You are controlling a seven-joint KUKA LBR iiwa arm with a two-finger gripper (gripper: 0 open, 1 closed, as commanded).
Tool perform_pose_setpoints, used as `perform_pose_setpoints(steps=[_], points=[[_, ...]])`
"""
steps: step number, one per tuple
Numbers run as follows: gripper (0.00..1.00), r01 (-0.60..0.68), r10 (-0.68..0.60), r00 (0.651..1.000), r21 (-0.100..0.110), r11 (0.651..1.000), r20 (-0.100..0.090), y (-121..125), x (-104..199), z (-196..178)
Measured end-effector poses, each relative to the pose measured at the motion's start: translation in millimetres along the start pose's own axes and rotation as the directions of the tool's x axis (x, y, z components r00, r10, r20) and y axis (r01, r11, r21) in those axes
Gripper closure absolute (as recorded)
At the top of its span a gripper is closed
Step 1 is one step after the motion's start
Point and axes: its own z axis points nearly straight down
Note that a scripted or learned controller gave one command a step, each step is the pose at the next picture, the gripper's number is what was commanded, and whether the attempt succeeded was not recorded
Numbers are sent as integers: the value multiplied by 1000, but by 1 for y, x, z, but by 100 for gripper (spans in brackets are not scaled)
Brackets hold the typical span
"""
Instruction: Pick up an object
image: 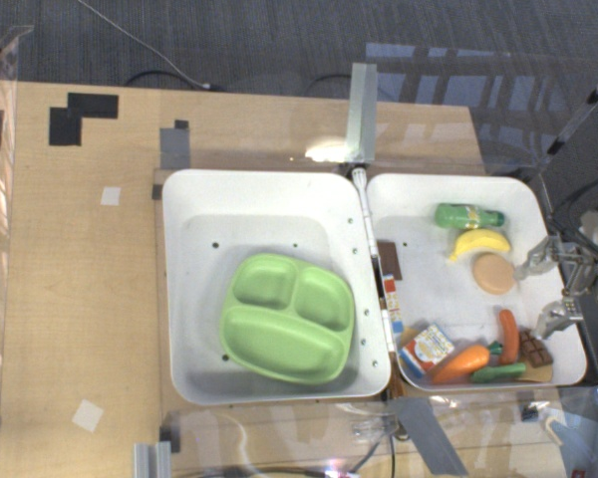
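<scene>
The right bin (419,207) has open floor in its middle; toy food (473,361) crowds its front and back.

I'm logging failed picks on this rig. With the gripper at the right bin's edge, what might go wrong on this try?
1. The carrot, sausage, small carton and a green piece crowd one corner of the right bin, so a grasp there may catch two things or nudge them apart.
2. The gripper sits at the bin's right rim; descending there could strike the wall.
3. The banana and the tan round piece are rounded and may slip.
</scene>
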Motion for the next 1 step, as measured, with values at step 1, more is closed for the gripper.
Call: perform_pose_setpoints(steps=[1], points=[[0,255,-255,967,4,967,7,-3,-16,134]])
